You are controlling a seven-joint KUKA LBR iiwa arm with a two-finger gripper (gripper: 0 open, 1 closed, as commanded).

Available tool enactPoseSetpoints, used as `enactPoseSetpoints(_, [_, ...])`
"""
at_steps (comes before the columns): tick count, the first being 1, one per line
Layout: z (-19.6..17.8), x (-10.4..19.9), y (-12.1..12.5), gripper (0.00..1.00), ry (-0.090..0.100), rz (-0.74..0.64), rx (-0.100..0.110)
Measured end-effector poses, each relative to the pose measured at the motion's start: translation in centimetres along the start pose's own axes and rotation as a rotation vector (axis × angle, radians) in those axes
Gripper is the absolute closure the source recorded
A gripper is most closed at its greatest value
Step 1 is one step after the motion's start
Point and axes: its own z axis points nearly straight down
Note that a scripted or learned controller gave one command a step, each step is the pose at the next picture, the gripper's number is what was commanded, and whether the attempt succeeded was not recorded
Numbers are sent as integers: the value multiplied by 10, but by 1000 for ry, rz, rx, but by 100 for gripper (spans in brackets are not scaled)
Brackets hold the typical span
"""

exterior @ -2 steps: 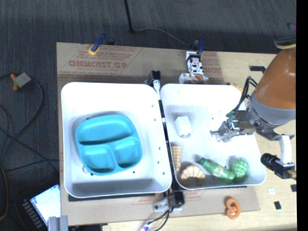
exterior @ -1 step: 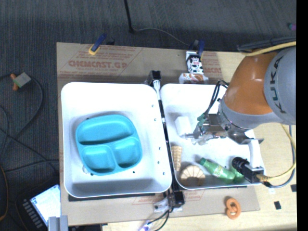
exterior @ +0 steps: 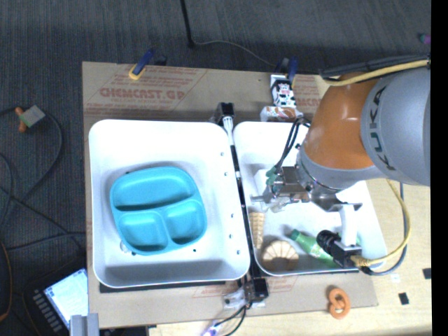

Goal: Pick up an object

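Nearest the lens: my own arm (exterior: 364,128), orange band uppermost, reaching in over the right bin (exterior: 253,137) and masking much of its floor. Claw (exterior: 278,193) hangs low over that bin's left-middle, near the dividing wall. From this angle I cannot tell whether it is wide or narrow, and nothing can be seen gripped in it. Candidates for the pick all lie in the right bin's near end: a waffle-textured cone (exterior: 257,222) against the left wall just below the claw, a tan ridged shell-shaped piece (exterior: 280,252) by the front corner, and a green bottle-shaped item (exterior: 306,243) lying on its side just beside the shell. Judgement: the cone is the closest target, but its place against the wall leaves little room on that side. The shell and bottle almost touch, so closing on one may nudge the other. Further out: the left bin (exterior: 105,135) holds a blue divided tray (exterior: 157,208), flat and well apart from the claw, probably too broad to grip. Beyond the bins, a small orange ring (exterior: 339,301) sits loose on the brown tabletop (exterior: 140,93) outside the working area.
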Motion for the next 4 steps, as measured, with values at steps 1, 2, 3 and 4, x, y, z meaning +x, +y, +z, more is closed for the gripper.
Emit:
enactPoseSetpoints(1, [41,20,-1,100,0,1,2])
enactPoseSetpoints(2, [40,-77,-1,100,-2,3,0])
enactPoseSetpoints(3, [40,-56,0,100,0,0,0])
enactPoseSetpoints(4, [41,-88,-1,100,-1,2,1])
